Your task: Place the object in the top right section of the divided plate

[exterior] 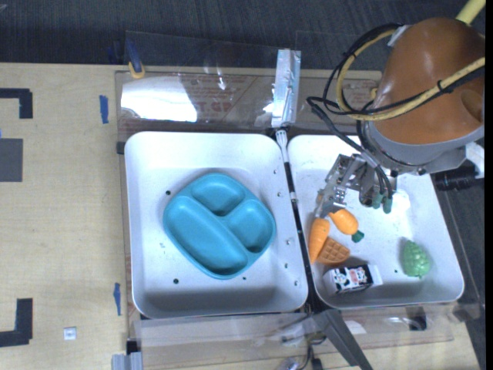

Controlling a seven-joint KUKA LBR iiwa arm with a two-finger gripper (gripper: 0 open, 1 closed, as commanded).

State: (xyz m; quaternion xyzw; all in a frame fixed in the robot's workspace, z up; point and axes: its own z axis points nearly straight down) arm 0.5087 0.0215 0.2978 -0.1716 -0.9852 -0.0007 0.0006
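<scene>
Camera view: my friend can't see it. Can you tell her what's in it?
A robot gripper hangs over the right bin, just above orange toy food, a black-and-white box and a green toy. The left bin holds a blue divided plate.

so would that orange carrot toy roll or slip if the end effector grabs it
The carrot toy looks rounded and tapered, so it could roll or squirt sideways when squeezed. Its smooth, plastic-looking surface suggests it is light and slippery. It lies against the waffle cone toy, which may shift too.
</scene>
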